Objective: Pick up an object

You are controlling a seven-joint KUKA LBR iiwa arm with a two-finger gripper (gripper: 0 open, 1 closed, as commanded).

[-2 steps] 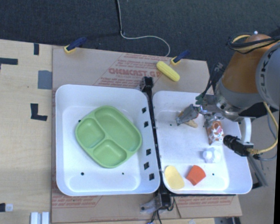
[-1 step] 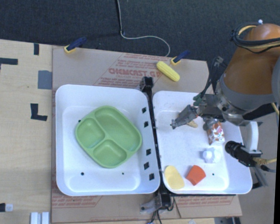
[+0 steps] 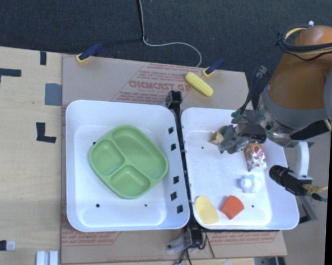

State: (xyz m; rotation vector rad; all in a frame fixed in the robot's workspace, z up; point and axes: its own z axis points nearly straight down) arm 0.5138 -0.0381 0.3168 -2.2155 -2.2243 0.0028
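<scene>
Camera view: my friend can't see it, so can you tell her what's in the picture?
A robot arm's end effector hovers low over the right bin, by a tan piece, a red-and-white packet, a white lump, and orange and yellow pieces. The left bin holds a green tray.

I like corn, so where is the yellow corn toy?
The yellow corn toy lies outside both bins, on the cardboard just behind the right bin, near the blue clamp.

Robotics lab setup. Robot arm [image 3: 301, 70] over two white bins [image 3: 75, 151] on a cardboard sheet [image 3: 146, 83] clamped to a wooden surface [image 3: 18, 165] with black tape marks [image 3: 42, 131]. Loose cable [image 3: 160, 43] across dark carpet [image 3: 67, 11]; toy items like a green plate [image 3: 128, 161].
</scene>
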